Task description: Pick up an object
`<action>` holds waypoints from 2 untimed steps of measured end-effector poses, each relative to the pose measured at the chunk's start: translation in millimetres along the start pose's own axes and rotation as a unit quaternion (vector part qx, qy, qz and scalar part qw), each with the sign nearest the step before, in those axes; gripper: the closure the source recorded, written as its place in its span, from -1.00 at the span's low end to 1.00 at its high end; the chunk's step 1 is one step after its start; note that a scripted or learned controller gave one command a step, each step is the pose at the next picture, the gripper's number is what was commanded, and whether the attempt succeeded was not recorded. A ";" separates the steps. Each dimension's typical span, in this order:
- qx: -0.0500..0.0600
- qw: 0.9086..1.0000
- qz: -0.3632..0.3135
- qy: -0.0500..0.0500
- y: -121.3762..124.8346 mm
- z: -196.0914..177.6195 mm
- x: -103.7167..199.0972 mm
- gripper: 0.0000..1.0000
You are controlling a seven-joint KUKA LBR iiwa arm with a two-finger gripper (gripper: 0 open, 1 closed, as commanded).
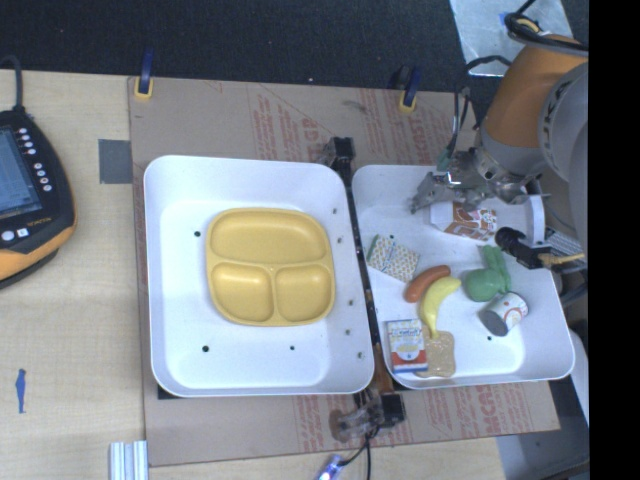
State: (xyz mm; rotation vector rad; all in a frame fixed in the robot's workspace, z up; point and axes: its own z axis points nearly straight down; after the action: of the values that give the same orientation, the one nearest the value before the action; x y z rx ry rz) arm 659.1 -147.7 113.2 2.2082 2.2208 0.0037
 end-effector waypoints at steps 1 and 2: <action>0.004 1.000 0.002 0.002 -1.9 -94.2 -56.5 -1.00; 0.008 1.000 0.001 0.003 -68.8 -18.6 -27.0 -1.00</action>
State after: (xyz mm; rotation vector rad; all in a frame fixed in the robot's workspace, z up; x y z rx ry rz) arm 590.3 -175.1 131.4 2.2216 2.2285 -0.0077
